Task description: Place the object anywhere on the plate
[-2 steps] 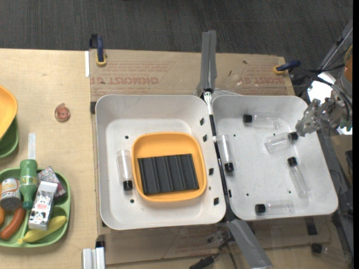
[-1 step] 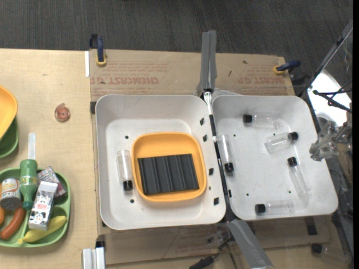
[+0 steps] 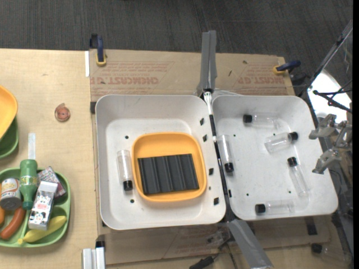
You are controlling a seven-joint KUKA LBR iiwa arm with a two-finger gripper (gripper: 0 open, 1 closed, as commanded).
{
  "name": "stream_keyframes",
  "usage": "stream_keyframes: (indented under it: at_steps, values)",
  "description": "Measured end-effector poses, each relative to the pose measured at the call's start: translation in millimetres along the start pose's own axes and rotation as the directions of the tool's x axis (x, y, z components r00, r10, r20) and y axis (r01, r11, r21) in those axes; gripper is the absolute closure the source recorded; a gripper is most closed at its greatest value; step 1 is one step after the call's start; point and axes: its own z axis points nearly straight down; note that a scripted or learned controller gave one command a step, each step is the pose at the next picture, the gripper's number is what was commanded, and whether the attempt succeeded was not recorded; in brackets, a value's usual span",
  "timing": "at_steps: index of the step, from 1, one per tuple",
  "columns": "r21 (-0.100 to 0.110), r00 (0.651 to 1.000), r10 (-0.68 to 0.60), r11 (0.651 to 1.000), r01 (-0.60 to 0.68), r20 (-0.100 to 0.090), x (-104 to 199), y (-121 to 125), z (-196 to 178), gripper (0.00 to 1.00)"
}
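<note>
Though grip of end effector (image 3: 330, 145) beyond telling, vial (image 3: 124, 170) beside plate (image 3: 168, 142), long axis front-to-back, cap nearward.

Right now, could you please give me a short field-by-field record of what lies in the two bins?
left bin: orange plate holding a dark ribbed block; one clear vial lies beside the plate on its left
right bin: several clear black-capped vials scattered, one against the left wall
vials on plate: none
gripper: at the right bin's right edge, nothing seen between its fingers
task state: not yet done
</note>
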Motion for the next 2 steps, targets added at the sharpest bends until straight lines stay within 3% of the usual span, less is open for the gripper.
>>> stream_keyframes:
  at_steps: [1, 2]
  values:
    - [-0.001, 0.953, -0.303, 0.953, 0.303, 0.0, -28, 8, 39, 0.0]
    - [0.0, 0.829, -0.559, 0.829, 0.559, 0.003, -50, 13, 33, 0.0]
